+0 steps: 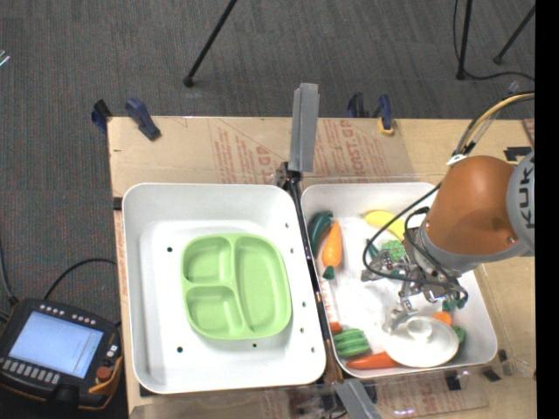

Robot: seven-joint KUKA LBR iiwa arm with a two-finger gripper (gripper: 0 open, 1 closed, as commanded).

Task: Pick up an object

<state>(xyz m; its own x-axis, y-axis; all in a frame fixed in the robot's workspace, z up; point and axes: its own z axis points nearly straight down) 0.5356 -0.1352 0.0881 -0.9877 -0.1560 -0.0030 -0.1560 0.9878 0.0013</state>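
You are looking at a robotics lab: the cardboard-covered worktop (227, 151) is fixed down with blue clamps (140, 117) and carries two white bins (144, 208). A teach pendant (59, 347) lies on the grey carpet (105, 42), and tripod legs (214, 33) stand behind.

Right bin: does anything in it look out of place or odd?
Nothing looks spilled or broken. The right bin is crowded: toy vegetables such as the orange carrot lie loose at mixed angles, and a white plate rests near the front. The green divided tray lies flat in the left bin.
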